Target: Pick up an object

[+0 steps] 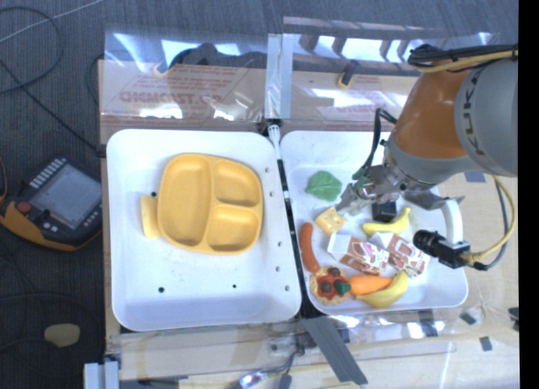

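Two white bins sit side by side on the table (488,202). There is one camera view, looking down from above.

The left bin (126,278) holds a yellow tray (206,202) with three parts. The tray has no food in it.

The right bin (446,290) holds all the toy food. A green leaf (322,184) lies at 11 o'clock in that bin. A yellow cheese block (330,220) is just below the leaf. A red sausage (309,248) lies along the bin's left side, at 9 o'clock. A small pizza (331,284) sits at 7 o'clock, touching a carrot (369,284). A banana (387,293) curls under the carrot at 6 o'clock. Two red and white packets (383,254) lie in the middle. Another yellow piece (387,226) is above them, partly hidden by the arm.

The arm (442,122) comes in from 3 o'clock and hangs over the top half of the right bin. Its pincer (370,189) is low, near the cheese and the leaf. It is small and dark here, so I cannot tell how it is set. I see nothing held in it.

So I think the job is only at its start. The arm is over the food, but no toy is off the bin floor. Every toy looks like it is lying flat. What is left is most of the job: get the pincer around one toy, grip it, and lift it up. The cheese and the leaf are the closest ones to try.
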